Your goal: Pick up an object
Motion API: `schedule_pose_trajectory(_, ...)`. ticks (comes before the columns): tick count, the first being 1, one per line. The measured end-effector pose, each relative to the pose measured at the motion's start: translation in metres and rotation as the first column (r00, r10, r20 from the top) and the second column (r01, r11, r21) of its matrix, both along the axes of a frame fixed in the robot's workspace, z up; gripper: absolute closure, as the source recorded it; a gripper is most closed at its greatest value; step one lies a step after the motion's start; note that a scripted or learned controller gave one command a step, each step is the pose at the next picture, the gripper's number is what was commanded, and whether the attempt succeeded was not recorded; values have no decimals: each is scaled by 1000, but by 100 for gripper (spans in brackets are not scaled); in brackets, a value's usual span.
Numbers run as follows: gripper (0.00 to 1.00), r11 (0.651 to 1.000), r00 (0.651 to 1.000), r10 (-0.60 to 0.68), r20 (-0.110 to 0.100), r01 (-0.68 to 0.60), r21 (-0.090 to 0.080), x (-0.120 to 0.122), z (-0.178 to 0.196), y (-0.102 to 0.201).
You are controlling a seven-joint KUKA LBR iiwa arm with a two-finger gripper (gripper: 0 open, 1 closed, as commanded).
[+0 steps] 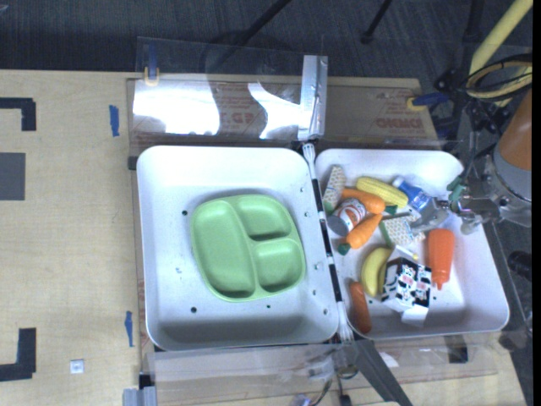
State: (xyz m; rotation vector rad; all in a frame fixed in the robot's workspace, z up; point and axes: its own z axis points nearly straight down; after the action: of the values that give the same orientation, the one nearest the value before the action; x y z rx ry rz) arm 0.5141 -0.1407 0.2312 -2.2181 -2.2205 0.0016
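Observation:
The right white bin (486, 299) holds a heap of toy food. A yellow banana (380, 190) lies at the back, with a blue-wrapped item (415, 196) beside it. Two orange carrots (361, 232) and a small can (348, 219) sit near the bin's left wall. A second banana (374, 269), a black-and-white patterned box (407, 283) and a reddish sausage shape (359, 305) lie toward the front. Another carrot (439, 257) lies right of centre. My gripper (429, 215) reaches in from the right, low over the pile just above that carrot and beside the blue item.
The left bin (161, 227) holds a green divided plate (249, 245). A metal divider (324, 227) separates the two bins. A clear panel and cardboard (228, 108) stand behind them. Cables and a yellow hose (499, 36) hang at the back right.

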Motion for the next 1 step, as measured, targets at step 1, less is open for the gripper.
schedule_pose_trajectory(1, 0, 974, 974, 225, 0, -225, 1, 33, -84, 38)
